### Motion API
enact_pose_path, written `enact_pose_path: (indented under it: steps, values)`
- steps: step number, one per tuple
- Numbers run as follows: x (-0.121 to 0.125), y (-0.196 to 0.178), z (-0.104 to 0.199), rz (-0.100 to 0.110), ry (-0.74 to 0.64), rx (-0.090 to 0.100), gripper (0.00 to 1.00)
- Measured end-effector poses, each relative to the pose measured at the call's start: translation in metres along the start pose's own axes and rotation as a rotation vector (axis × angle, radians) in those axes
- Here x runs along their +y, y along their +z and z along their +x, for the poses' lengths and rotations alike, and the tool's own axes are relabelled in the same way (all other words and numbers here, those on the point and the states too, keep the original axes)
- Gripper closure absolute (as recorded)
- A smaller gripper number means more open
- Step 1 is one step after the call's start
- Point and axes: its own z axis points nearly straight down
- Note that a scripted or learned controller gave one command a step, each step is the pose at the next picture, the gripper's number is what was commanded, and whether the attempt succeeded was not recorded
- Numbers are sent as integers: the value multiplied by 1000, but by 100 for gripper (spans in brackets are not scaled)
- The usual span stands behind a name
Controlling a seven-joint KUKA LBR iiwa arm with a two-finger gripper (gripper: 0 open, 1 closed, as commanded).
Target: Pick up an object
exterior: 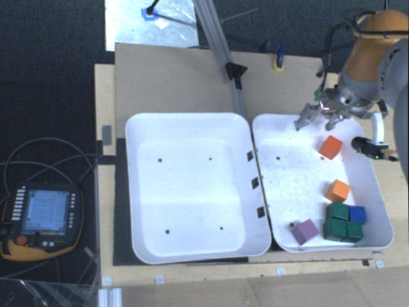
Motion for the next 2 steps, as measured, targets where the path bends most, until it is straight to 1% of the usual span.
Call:
enact_pose_path:
  steps: [1, 2]
  values:
    - [-5, 51, 9, 0, -3, 1, 0]
    - [-2, 36, 8, -8, -5, -2, 100]
